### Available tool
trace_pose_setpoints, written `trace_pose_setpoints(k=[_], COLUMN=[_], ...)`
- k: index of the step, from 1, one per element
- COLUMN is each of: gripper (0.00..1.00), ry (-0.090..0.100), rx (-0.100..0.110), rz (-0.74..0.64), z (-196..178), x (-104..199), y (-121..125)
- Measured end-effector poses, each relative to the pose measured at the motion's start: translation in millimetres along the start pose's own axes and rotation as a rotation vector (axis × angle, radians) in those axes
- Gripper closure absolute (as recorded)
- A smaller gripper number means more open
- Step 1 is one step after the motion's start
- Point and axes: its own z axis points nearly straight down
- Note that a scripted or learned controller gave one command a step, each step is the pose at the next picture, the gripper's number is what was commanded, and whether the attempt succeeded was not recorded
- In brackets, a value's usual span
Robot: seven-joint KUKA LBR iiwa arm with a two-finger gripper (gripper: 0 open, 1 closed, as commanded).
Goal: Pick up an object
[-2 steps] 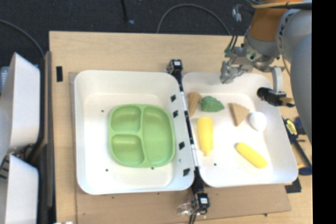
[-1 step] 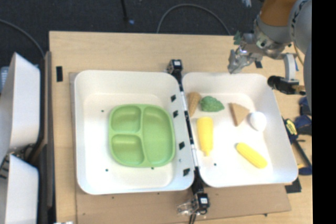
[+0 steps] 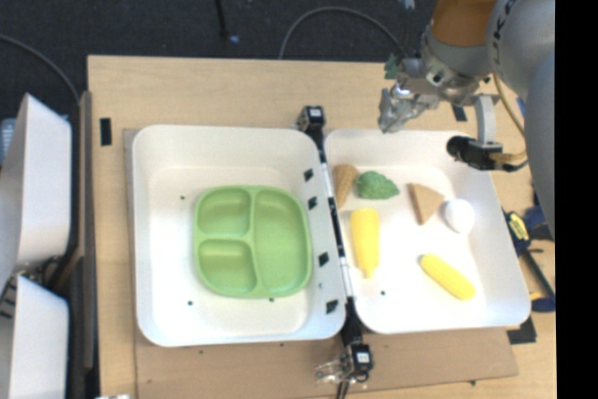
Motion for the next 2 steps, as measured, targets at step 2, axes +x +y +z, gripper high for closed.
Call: trace_pose_setpoints(k=[2], gripper=[1.00], ry=[0.002], rx=[0.001], rz=[-0.002], z=[-4.9], x=[95.9], y=[-18.6])
